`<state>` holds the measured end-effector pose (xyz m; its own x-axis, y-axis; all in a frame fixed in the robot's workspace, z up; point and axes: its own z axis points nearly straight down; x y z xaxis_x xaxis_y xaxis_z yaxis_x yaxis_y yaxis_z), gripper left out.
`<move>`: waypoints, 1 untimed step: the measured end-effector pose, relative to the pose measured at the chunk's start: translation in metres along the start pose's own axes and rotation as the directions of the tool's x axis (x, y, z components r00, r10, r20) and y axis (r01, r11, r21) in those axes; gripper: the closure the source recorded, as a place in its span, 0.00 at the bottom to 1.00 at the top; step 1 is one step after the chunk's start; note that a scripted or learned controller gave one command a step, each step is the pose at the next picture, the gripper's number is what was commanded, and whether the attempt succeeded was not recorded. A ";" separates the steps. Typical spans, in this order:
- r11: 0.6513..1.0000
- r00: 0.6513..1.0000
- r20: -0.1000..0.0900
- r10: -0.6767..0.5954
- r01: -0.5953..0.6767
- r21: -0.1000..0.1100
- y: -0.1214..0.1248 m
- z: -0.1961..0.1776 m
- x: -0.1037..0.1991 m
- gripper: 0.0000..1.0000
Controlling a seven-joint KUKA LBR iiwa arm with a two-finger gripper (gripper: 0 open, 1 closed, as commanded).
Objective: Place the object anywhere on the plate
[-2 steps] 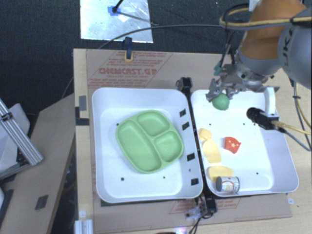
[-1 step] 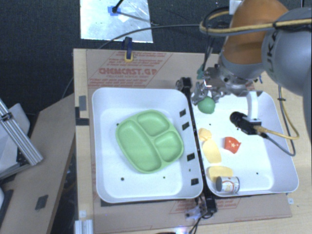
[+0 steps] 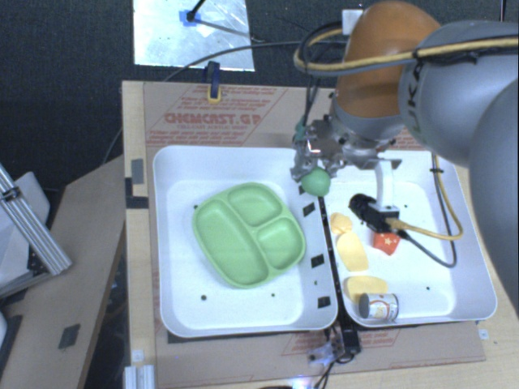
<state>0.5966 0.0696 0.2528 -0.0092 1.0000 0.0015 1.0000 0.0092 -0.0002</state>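
A light green plate [image 3: 247,233] with three compartments lies in the left bin [image 3: 174,241], tilted toward the bin's middle. A small round green object [image 3: 316,183] hangs between the fingers of my gripper [image 3: 315,171], which is shut on it. The gripper and object hover over the divider between the two bins, just above and to the right of the plate's upper right corner. The object is off the plate and apart from it.
The right bin [image 3: 454,274] holds three yellow pieces [image 3: 351,251], a small red object [image 3: 387,242] and a tin can [image 3: 378,306] lying near its front edge. The arm's bulk covers the right bin's back part.
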 end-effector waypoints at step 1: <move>1.000 1.000 0.000 0.000 0.000 0.001 -0.015 0.013 0.042 1.00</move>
<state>0.5808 0.1111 0.2402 -0.0089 1.0000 0.0018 1.0000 0.0089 -0.0010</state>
